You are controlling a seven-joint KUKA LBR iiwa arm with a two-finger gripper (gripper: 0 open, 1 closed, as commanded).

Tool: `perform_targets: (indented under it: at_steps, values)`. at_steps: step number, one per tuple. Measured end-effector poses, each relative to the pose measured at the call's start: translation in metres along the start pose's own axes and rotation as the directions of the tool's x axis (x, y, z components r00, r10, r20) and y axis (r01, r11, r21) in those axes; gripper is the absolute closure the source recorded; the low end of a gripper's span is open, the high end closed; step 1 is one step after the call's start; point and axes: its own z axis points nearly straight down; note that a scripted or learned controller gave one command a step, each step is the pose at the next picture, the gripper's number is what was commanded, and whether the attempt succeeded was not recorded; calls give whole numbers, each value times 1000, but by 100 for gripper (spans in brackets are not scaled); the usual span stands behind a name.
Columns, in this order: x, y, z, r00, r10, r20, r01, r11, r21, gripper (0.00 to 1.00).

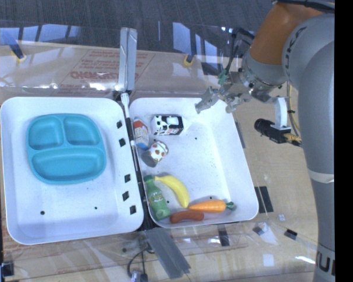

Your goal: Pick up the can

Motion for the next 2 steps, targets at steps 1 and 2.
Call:
perform_targets:
  at_steps: [1,2]
  values:
    - [81,-5,76,999,51,0,-51,999,1,0]
    - [87,-46,134,985,172,0,-172,985,1,0]
